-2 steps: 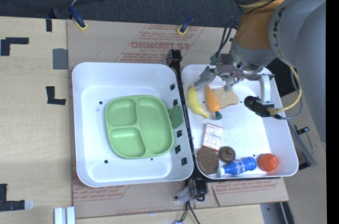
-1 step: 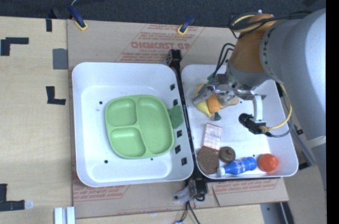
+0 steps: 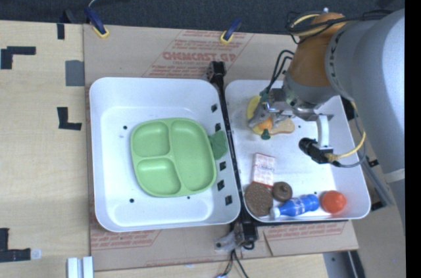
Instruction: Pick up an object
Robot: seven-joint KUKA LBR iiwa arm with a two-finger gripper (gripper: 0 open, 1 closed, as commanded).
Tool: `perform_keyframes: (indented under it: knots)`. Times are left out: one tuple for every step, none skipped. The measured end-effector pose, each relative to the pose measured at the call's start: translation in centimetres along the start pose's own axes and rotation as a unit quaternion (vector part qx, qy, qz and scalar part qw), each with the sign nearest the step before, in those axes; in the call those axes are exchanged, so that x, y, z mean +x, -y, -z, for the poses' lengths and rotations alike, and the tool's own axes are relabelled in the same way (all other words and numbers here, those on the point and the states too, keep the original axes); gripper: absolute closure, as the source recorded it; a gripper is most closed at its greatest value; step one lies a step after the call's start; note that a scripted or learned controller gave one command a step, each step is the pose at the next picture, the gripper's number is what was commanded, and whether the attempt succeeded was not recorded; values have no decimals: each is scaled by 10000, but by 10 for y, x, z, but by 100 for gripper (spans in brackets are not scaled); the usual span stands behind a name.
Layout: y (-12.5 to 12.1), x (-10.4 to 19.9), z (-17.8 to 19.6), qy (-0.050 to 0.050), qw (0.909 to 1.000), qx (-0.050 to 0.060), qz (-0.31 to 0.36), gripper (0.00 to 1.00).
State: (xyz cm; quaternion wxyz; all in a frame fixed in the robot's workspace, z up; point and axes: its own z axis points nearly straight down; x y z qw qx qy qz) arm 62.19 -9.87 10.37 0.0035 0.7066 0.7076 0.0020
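Observation:
My gripper [image 3: 271,114] reaches into the upper left of the right bin [image 3: 296,171], among a small heap of a yellow banana-like piece [image 3: 254,106], a tan bread-like piece [image 3: 284,127] and a small green item [image 3: 265,135]. The arm's wrist covers the fingers. Along the bin's front lie a pink-and-white packet [image 3: 264,169], a brown round cookie [image 3: 258,198], a small chocolate donut [image 3: 282,190], a blue bottle [image 3: 297,206] and an orange ball [image 3: 334,202].
The left bin [image 3: 112,106] holds a green divided plate [image 3: 173,156]; a green cloth scrap [image 3: 219,144] pokes out at its right edge by the black divider [image 3: 223,119]. Cardboard lies under both bins. A black cable connector [image 3: 314,150] hangs by the wrist.

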Motion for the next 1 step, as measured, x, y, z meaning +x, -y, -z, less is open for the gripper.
perform_keyframes:
  knots:
    - [55,65,81,-14,10000,43,6,100]
